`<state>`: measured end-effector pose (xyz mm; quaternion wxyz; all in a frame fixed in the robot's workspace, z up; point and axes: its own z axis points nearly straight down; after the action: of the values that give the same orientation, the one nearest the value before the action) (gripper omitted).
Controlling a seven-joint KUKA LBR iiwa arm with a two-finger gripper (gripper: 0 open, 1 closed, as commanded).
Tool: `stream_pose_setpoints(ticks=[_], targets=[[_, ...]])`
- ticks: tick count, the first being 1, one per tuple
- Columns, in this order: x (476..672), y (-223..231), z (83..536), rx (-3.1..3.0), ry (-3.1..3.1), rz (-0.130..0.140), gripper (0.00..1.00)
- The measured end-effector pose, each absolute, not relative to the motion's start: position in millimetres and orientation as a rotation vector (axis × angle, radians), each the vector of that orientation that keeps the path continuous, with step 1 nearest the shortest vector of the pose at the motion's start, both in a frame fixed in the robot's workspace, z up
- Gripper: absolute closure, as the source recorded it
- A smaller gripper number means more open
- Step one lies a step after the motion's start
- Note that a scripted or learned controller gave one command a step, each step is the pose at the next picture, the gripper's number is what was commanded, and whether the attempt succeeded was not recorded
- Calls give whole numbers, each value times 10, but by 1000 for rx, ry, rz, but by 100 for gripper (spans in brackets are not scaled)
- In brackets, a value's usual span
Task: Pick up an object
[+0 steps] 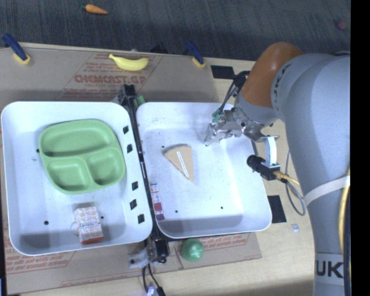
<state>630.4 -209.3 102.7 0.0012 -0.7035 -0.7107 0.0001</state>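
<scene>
A: Where is the two-finger metal gripper (214,132) hanging?

B: Over the right shallow white bin (234,217), toward its far right. I cannot tell how its hand is set.

A: And the target?

B: Probably the tan wedge-shaped slice (179,160), lying flat mid-bin, near the gripper's left but apart.

A: The left bin (15,184)?

B: It is holding a green compartment tray (81,154) and a small printed packet (88,223).

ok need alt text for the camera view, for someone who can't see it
A grey robot arm reaches from the right, its gripper over the right white bin, up and right of a tan wedge. The left bin holds a green divided tray and a small packet. A yellow banana and green ball lie outside the bins.
</scene>
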Motion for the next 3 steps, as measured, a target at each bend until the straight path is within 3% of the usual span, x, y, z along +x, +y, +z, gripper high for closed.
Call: stream_pose_setpoints(ticks=[1,2,3], targets=[[6303,-2091,1025,-2207,-2232,0,0],[5412,-1847,2223,-2218,-2226,0,0],[4762,-1570,915,-2211,-2227,2,0]])
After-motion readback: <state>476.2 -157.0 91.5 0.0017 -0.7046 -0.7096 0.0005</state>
